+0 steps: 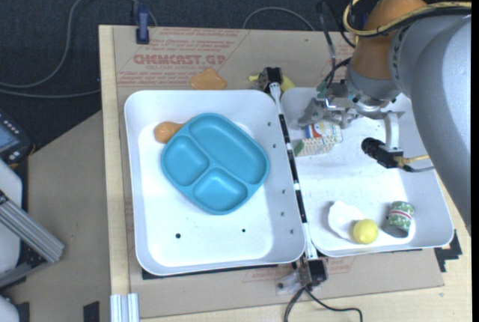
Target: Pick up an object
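The pincer (325,118) hung over the far corner of the right bin (352,186), close to the wall it shares with the left bin (224,238). Whether it was released or clenched could not be told from this slant. Nothing could be seen grasped in it.

Just below the pincer, on the side toward the camera, a small striped packet (318,139) lay on the bin floor; contact between the two could not be made out. It was the thing nearest the pincer.

Well apart from the pincer, in the near part of the same bin, a yellow ball (364,231) rested against a white lump (340,216). A green-patterned roll (400,216) lay just beside them, farther from the shared wall.

Across that wall from the pincer, a blue divided plate (215,162) sat in the middle of the left bin. An orange object (165,131) peeked out from under the plate's edge, on the side farthest from the pincer.

Beyond the bins, another orange piece (207,79) lay on the surface (187,51).
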`<state>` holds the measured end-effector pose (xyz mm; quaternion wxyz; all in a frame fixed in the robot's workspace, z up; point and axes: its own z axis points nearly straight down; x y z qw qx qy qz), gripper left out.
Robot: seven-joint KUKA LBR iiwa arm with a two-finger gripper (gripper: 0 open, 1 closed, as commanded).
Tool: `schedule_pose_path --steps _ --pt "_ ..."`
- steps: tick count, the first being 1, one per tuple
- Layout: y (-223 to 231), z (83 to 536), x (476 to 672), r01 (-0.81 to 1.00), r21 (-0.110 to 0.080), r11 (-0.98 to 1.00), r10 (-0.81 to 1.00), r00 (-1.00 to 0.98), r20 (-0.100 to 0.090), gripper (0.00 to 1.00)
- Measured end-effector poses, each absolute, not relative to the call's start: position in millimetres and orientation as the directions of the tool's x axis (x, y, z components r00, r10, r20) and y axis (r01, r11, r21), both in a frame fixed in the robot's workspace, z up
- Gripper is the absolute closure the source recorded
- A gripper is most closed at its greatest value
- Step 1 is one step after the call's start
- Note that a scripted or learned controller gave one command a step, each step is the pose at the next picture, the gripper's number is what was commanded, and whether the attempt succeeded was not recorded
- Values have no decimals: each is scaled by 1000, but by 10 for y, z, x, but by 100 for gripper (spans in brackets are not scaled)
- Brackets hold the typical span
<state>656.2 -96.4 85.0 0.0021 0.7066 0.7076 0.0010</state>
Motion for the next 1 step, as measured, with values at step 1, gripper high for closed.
schedule_pose_path --steps 1 --pt "-962 957 6559 1000 5 2 1000 -2 -3 100"
